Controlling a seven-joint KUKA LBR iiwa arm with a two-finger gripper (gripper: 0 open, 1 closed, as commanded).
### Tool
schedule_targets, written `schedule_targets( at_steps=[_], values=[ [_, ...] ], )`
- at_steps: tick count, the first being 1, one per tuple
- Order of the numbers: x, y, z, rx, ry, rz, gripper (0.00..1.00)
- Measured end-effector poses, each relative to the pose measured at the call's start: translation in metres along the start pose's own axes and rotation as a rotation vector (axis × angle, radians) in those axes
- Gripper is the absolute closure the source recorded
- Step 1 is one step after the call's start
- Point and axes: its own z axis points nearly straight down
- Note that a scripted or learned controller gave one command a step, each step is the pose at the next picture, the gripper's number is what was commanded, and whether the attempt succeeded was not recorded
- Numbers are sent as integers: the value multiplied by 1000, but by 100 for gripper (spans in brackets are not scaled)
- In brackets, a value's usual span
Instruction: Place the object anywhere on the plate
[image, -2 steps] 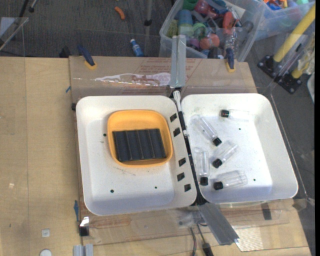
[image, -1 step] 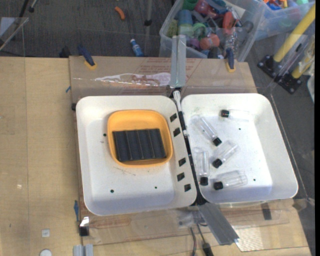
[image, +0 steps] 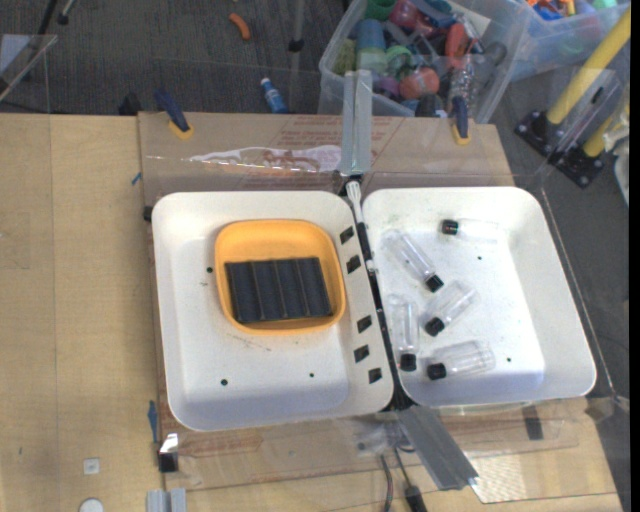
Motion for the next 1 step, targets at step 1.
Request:
schedule_targets(
  at_steps=[1],
  values=[
    [0, 0, 0, -1, 0, -255, 100]
  ],
)
